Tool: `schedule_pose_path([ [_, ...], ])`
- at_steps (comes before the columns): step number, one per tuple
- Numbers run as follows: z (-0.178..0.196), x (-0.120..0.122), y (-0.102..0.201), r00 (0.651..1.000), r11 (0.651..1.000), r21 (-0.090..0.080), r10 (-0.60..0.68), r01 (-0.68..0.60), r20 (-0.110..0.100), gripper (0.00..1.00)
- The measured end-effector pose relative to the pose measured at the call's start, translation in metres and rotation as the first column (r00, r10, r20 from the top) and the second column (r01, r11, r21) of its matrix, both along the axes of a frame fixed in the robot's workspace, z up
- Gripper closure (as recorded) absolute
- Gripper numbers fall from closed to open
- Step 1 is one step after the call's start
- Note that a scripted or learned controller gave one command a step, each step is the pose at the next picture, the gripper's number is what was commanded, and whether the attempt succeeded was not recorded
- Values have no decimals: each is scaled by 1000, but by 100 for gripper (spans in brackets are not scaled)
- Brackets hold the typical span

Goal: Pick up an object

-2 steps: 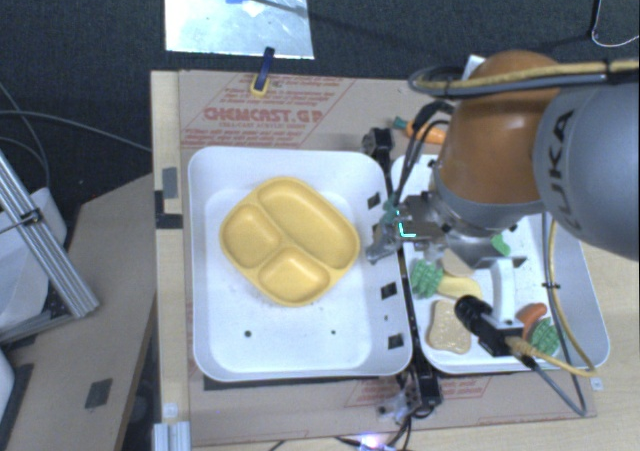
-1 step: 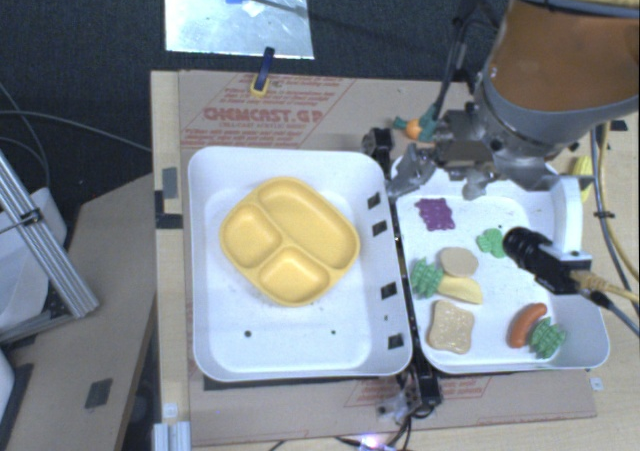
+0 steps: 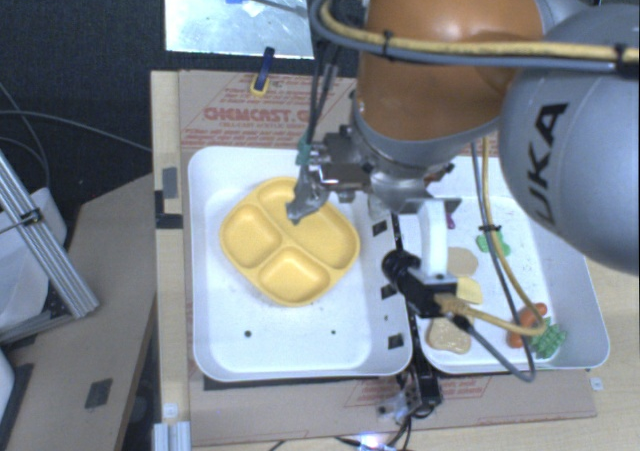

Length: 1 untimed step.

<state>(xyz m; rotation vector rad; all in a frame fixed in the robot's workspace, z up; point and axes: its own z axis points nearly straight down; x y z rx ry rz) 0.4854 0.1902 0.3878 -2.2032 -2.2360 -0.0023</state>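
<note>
A yellow divided plate (image 3: 285, 242) with three compartments lies in the left white bin (image 3: 230, 339). My gripper (image 3: 305, 201) hangs over the plate's upper middle, its grey fingers pointing down at or just above the plate where the dividers meet. I cannot see anything held between them. The right bin (image 3: 585, 324) holds small toy foods: a tan round piece (image 3: 462, 261), a yellow piece (image 3: 468, 290), a beige piece (image 3: 449, 336), an orange carrot with a green top (image 3: 535, 329) and a small green item (image 3: 490, 239). The arm's big orange and grey body hides much of the right bin.
Cables and a black bracket (image 3: 405, 274) hang along the wall between the two bins. A cardboard sheet (image 3: 240, 109) lies under the bins, with a blue and yellow object (image 3: 263, 72) on it at the back. A metal frame (image 3: 40, 239) stands at far left.
</note>
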Motion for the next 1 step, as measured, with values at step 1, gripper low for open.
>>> schedule_pose_path([
  [1, -135, 20, -48, 1000, 1000, -9, -19, 19, -11, 0],
])
